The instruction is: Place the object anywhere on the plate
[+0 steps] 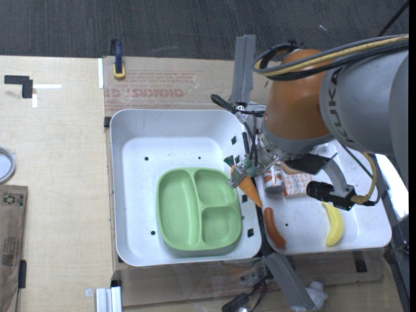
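From my remote station I look down on the table and see the arm (338,90) reaching in from the right, its orange band low over the wall between the two white bins. The pincer (246,169) hangs just at the right rim of the green plate (198,208), and an orange carrot (249,188) seems to hang from it, pointing down and to the right. The carrot's top end meets the metal parts there, so I judge that the pincer is closed on the carrot, but the wrist hides much of the fingers and I cannot be fully sure of the hold. I think the carrot is carried at this height so that it passes over the bin walls without touching them. It sits above the border of the two bins, beside the plate and not yet over it. The plate has three compartments and lies in the left bin (130,174), near its front right corner, which gives the arm a short way to go. In the right bin (374,239) lie a sausage (274,228), a banana (333,225) and a small carton (292,183), well apart from the plate. The table is of pale wood and the bins stand on a cardboard sheet (169,86) with a clamp (117,60) at its far edge. Behind the table the floor (130,12) is a dark carpet, and some cables (351,47) run along the arm.
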{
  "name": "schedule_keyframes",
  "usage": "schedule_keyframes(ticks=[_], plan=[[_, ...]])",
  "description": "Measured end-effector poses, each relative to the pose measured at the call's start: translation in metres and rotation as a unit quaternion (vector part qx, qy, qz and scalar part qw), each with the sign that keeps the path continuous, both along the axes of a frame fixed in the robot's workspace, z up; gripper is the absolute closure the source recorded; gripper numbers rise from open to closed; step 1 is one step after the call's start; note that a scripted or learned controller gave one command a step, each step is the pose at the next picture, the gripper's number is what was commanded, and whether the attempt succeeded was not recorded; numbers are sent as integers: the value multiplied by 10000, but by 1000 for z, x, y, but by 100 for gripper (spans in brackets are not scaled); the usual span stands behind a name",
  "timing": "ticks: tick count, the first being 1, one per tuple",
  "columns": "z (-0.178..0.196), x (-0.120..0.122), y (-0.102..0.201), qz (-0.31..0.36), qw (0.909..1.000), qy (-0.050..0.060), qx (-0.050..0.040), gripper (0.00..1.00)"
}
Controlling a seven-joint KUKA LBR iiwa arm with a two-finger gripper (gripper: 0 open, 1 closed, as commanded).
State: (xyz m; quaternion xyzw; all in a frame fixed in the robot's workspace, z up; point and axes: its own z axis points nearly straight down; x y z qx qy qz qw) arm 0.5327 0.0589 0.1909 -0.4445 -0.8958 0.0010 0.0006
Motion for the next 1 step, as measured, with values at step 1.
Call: schedule_keyframes(ticks=[1], plan=[[0,0,0,-2,10000,-1,0,0]])
